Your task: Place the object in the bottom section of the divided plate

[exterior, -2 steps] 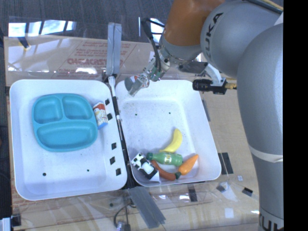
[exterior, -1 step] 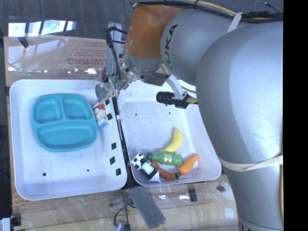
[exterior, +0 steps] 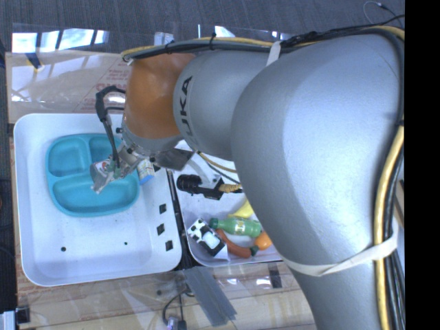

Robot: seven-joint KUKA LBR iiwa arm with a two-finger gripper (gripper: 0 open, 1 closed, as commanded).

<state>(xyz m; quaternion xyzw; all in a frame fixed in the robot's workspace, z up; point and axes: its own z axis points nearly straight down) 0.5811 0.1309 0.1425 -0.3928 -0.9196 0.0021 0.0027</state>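
Note:
A blue divided plate lies in the back half of the left white bin. It has two small sections at the back and one wide section at the front. My gripper hangs low over the plate, at the right end of the ridge between the back sections and the wide front one. A small silvery piece with red specks shows at its tip; whether that is a held object I cannot make out. The grey arm with its orange band covers the plate's right rim.
The right bin, largely hidden under the arm, holds a green bottle, a yellow item, an orange carrot-like piece and a black-and-white item. Small black marks dot the left bin's floor and right wall.

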